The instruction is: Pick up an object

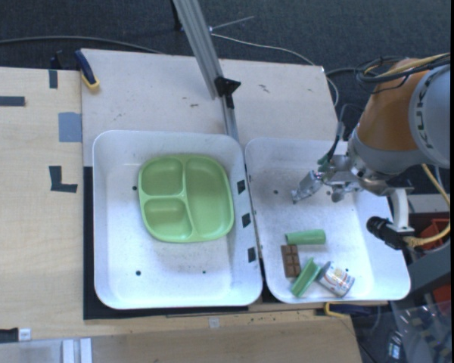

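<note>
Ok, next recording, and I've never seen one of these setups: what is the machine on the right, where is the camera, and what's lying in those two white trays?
The picture comes from a single camera fixed above the bench, looking down at a slant. The grey and orange machine at the right is a robot arm, and at its end is the gripper, the two-finger part that is meant to grasp things. It hangs over the upper part of the right bin, and nothing shows between its fingers. The left bin holds a green divided plate. Near the front of the right bin lie four small things close together: a green cylinder, a brown block, a green stick and a small silver can. The job is to pick one object up, and none has been picked up yet.
</note>
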Motion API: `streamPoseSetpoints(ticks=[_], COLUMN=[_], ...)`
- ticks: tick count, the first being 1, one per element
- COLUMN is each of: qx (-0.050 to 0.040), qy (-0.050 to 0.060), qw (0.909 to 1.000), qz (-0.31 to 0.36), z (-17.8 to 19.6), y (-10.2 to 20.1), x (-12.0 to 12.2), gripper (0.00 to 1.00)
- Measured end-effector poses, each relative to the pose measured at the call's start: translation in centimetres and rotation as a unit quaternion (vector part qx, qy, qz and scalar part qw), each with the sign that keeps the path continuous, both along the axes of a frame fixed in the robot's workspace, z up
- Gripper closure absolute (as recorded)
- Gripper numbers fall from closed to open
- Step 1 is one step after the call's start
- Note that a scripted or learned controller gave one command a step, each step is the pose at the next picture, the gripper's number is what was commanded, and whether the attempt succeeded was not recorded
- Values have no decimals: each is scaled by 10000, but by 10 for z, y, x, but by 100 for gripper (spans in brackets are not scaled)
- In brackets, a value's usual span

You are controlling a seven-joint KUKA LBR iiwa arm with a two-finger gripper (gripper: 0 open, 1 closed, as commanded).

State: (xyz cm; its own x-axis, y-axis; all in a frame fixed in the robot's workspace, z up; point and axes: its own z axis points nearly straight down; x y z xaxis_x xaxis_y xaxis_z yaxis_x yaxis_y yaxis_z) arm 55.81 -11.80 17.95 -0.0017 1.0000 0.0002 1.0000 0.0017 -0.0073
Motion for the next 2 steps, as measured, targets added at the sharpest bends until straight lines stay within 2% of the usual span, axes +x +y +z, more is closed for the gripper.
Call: streamPoseSetpoints(ticks=[1, 2], qx=[1, -8], qy=[7, -32], qw=[10000, 10000], qz=[-6, -3], z=[-64, -91], y=[-4, -4], x=[-2, -2], gripper=[0, 0])
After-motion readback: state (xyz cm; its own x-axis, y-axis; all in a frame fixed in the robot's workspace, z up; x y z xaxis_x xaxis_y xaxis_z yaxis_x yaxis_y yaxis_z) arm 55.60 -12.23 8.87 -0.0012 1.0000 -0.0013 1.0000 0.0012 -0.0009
